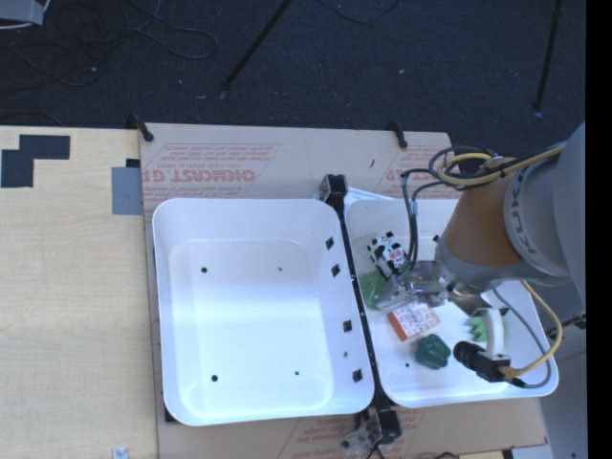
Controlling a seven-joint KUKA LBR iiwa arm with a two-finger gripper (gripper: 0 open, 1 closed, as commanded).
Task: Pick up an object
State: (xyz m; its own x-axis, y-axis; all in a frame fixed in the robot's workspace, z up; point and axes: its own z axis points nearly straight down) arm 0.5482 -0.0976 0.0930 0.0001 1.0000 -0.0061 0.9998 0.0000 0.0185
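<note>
Camera view, right bin (535,376): four loose items clustered toward its left wall and near edge.

Item 1: small red-and-white printed packet (413,320), lying flat mid-bin; likely light, thin, slightly flexible; best taken across its short edges, since a flat face gives little to pinch.

Item 2: dark green rounded lump (432,351), just beside the packet toward the near edge; probably soft or rubbery, compact, and the easiest candidate, gripped across its middle.

Item 3: black-and-white patterned piece (387,252), nearer the far edge by the divider; material cannot be told.

Item 4: pale green flat piece (369,287) against the left wall, partly under the tool.

Gripper (406,287): low over the packet's far edge; its state cannot be told, nothing visibly held.

Left bin (167,256): bare white floor.
</note>
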